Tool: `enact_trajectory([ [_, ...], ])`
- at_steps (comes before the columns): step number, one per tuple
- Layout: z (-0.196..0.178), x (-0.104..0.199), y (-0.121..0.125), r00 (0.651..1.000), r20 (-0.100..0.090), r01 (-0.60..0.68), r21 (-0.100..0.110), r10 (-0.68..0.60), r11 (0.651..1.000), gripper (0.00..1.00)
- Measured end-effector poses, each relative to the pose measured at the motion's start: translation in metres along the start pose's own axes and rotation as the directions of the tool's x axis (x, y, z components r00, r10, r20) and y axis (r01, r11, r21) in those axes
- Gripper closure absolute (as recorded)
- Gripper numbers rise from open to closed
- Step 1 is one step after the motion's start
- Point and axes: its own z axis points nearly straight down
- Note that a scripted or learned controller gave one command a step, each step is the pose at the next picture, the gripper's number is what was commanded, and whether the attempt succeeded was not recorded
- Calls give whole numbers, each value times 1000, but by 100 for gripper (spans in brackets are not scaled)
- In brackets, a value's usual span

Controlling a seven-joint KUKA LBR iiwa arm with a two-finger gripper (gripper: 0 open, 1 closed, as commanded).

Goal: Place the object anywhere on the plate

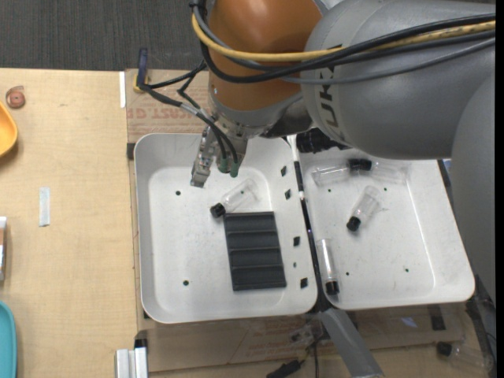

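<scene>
A black ribbed plate [254, 250] lies flat in the left bin [161, 235], right of its middle. A clear tube with a black cap [235, 198] lies on the bin floor just beyond the plate's far edge, not touching it as far as I can see. My gripper [215, 175] hangs over the far part of the left bin, slightly up and left of that tube. Its fingers [200, 172] stand apart with nothing between them, so it is open.
The right bin [441, 235] holds three more capped clear tubes: one at the back [340, 169], one in the middle [363, 210], one along the left wall [327, 264]. The arm's orange band [256, 38] and grey body cover the back of both bins. A wooden bench [63, 211] lies to the left.
</scene>
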Motion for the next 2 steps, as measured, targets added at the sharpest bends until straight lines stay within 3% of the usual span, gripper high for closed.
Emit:
enact_trajectory([
  [1, 29, 6, -2, 925, 0, 381, -1, -381, 925, 100],
  [2, 101, -31, 9, 958, 1, 288, -2, -288, 958, 100],
])
